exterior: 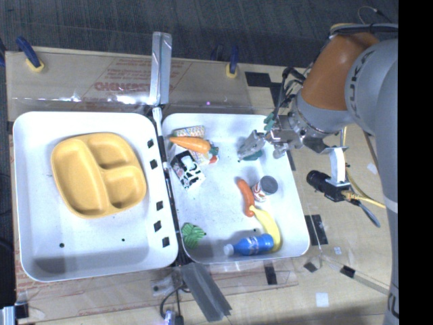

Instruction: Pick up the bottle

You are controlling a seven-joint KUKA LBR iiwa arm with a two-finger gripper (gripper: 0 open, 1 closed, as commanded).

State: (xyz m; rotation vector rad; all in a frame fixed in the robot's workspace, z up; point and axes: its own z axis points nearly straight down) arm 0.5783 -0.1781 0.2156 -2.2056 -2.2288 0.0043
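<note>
While reaching in from the right: grey arm with orange band, over right shallow white plastic bin. Small blue plastic bottle lying along bin's near edge, beside yellow banana. Two-finger metal gripper, well apart; opening unclear. Probably approach step; next, travel towards bottle.

The grey two-finger gripper was too small and blurred to show its finger spacing. The small round grey-capped can had a label too tiny to read.
</note>
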